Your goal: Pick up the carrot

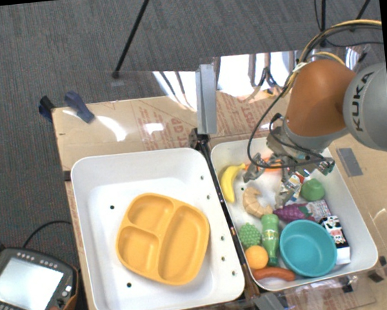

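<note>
Your pincer (pixel 287 175) low in right bin (pixel 362 225), above carrot (pixel 272 165); finger state — cannot tell.

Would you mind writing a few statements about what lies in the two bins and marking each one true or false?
1. The yellow divided plate lies in the left bin. True.
2. The teal bowl sits in the left bin. False: it sits in the right bin, near its front.
3. The banana lies at the back left of the right bin. True.
4. The gripper hangs over the left bin. False: it is over the back of the right bin.
5. The orange ball rests on the yellow divided plate. False: it lies in the right bin beside the teal bowl.
</note>
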Robot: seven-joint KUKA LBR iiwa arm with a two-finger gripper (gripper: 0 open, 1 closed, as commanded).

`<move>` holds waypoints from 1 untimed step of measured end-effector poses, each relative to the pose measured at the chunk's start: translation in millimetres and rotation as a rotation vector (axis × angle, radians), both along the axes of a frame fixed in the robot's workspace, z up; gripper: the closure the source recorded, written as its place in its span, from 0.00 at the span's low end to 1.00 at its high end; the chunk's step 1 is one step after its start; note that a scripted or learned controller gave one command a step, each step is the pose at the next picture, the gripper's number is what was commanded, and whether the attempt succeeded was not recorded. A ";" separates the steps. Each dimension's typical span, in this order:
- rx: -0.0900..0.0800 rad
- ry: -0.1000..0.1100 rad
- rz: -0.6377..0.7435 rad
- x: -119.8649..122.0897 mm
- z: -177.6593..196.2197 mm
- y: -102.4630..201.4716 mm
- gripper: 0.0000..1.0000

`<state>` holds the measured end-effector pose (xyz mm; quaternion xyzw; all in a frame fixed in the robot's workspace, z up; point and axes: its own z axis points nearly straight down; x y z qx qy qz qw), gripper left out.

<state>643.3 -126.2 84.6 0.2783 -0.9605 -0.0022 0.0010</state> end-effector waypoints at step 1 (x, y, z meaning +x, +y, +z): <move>0.001 -0.012 -0.002 3.6 15.0 0.7 1.00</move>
